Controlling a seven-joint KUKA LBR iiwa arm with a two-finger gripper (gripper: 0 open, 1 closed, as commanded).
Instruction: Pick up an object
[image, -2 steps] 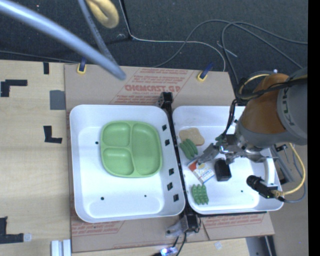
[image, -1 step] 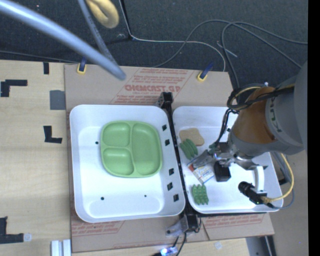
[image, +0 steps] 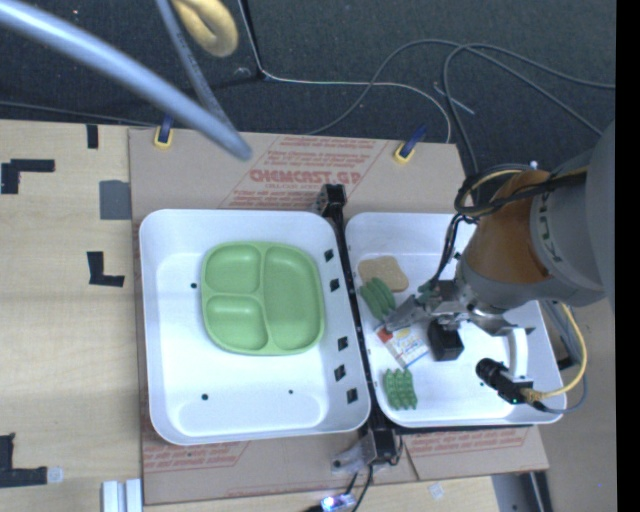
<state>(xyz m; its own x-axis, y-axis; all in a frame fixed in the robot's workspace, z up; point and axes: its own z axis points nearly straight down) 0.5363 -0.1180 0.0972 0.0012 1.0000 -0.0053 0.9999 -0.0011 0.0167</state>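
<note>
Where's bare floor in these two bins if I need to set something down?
Left bin: a wide bare strip along its near edge below the green divided plate, plus a narrower band on the plate's left. Right bin: crowded. The tan slice, green pieces, a small packet and the gripper cluster by the divider; the bare patch is between the lower green piece and the near edge.

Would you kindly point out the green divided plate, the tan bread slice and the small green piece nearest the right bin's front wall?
green divided plate (image: 263, 297): camera view, centre ridge.
tan bread slice (image: 384, 271): camera view, middle of its top.
small green piece (image: 400, 388): camera view, its middle.
</note>
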